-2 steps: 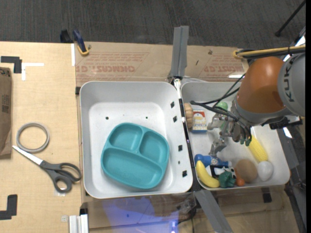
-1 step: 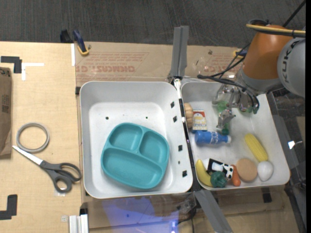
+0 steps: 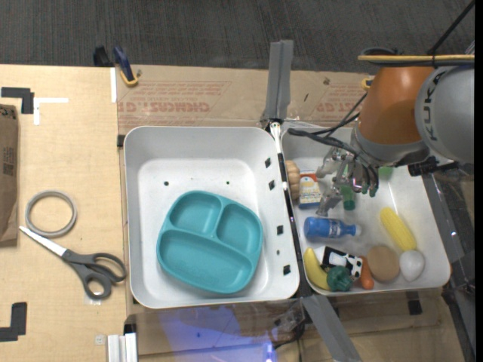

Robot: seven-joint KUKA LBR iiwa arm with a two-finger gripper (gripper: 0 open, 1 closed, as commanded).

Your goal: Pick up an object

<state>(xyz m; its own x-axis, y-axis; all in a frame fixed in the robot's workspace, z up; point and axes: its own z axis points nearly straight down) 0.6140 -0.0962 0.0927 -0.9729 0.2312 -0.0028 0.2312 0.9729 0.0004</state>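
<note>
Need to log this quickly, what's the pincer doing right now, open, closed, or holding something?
Pincer: cannot be told from this view; it hangs low over the right shallow white bin, near a small green object, with nothing visibly held.

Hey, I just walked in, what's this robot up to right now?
The KUKA arm is reaching into the right bin, its gripper hanging low over a pile of small items: a blue bottle, a corn cob, a banana, a brown ball and a white egg. Nothing shows between its fingers, so no pick is made yet. The left bin holds a teal divided plate. Scissors and a tape roll lie on the bench.
</note>
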